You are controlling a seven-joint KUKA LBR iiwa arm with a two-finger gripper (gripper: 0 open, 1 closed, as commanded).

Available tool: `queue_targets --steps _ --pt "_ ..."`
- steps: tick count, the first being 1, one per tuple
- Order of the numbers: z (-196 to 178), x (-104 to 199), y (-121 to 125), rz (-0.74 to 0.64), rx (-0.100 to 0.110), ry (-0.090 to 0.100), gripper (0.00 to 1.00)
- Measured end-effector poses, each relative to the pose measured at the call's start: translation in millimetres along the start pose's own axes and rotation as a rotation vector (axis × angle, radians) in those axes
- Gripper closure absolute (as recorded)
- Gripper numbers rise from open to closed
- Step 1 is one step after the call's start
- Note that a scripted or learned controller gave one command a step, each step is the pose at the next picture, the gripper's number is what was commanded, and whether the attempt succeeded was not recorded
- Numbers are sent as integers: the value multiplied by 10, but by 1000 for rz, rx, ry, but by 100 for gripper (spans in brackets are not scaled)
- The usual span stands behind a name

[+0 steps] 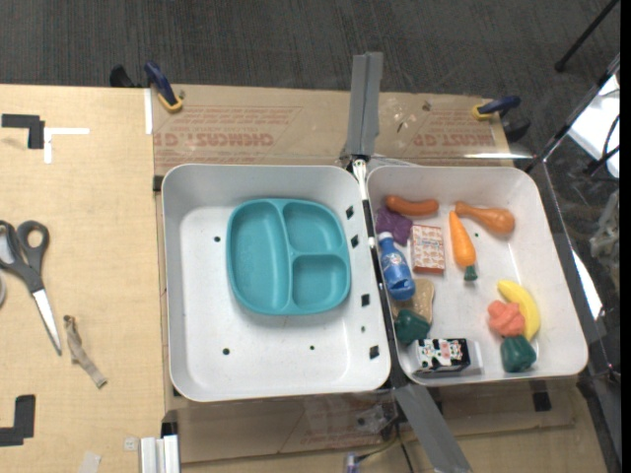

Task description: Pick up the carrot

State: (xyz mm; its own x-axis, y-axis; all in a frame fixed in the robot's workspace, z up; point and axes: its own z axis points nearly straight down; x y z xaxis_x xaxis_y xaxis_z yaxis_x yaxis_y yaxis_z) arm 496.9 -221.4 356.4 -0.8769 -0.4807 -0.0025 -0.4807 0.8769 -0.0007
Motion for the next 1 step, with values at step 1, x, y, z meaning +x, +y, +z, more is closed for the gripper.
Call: queue_targets --steps 1 --pt "-302 -174 -96 -294 0 -2 100"
